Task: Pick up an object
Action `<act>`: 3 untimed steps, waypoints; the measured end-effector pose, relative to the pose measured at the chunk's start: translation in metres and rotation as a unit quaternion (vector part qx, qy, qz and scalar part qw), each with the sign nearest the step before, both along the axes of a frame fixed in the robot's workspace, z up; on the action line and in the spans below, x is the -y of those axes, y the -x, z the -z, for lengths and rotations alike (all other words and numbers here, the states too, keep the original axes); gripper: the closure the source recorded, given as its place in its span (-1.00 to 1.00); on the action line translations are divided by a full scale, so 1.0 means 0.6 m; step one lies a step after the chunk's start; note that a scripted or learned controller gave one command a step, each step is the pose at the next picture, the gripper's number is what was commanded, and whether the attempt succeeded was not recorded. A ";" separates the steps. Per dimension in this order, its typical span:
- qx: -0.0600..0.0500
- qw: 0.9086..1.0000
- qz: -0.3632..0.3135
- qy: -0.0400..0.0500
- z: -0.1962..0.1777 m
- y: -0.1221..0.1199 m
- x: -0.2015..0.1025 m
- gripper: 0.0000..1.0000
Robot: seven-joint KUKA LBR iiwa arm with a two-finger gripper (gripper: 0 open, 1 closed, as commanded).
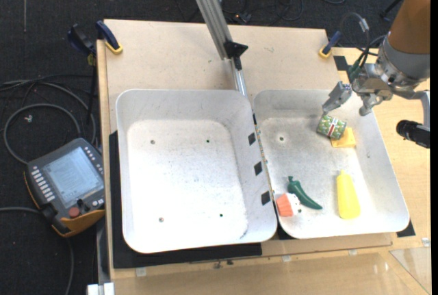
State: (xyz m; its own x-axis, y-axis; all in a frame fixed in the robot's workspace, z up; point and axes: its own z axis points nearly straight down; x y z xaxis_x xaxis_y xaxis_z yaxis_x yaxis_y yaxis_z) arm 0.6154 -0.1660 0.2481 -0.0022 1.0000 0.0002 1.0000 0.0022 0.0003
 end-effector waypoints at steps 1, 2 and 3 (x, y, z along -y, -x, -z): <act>0.000 1.000 0.000 0.000 0.000 0.000 0.000 -1.00; -0.002 1.000 0.000 0.000 0.076 -0.008 -0.009 -1.00; -0.003 1.000 0.002 0.000 0.163 0.008 -0.001 -1.00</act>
State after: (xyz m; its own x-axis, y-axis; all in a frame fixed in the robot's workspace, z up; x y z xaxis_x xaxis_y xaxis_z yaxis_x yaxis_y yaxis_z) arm 0.6107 -0.1655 0.1504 0.0009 1.0000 0.0006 1.0000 -0.0009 -0.0057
